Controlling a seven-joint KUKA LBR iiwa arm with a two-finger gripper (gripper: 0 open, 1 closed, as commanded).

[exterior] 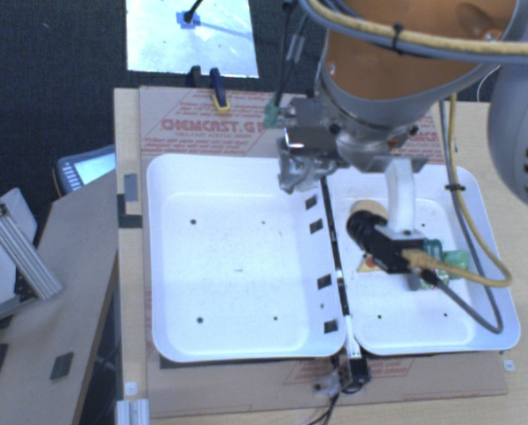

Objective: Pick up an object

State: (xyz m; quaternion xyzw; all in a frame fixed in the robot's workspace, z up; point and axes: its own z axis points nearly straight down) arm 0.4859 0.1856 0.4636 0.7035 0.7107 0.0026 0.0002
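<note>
Across a pale wooden bench (129, 326), a brown cardboard sheet (202, 124) printed in red, and on it two shallow white bins side by side, meeting along a middle seam marked with small dark tabs. Floor of the left bin (229, 264) plain white, dotted with a few dark specks. Inside the right bin (406, 330), a tan round object (368, 208) toward the back, near the seam, partly hidden behind robot hardware; just in front of it, flat on the floor, a small red-and-yellow object (368, 263). Further right, a green piece (454, 258), impossible to say whether loose in the bin or part of the rig. Looming at upper right, close to the lens, the grey arm (521, 140) with its orange band (415, 25). Below it, the gripper (299, 168), hanging over the back end of the seam between the bins, apart from both objects; open or closed, cannot tell from this angle. Beyond the bench, dark speckled flooring (51, 60) with a shiny metal plate (191, 25) lying on it, and a black-and-yellow clamp (216, 91) at the cardboard's far edge. Off to the left, a neighbouring pale tabletop (69, 282), a tilted screen (85, 171) and a ribbed aluminium rail (16, 246).
</note>
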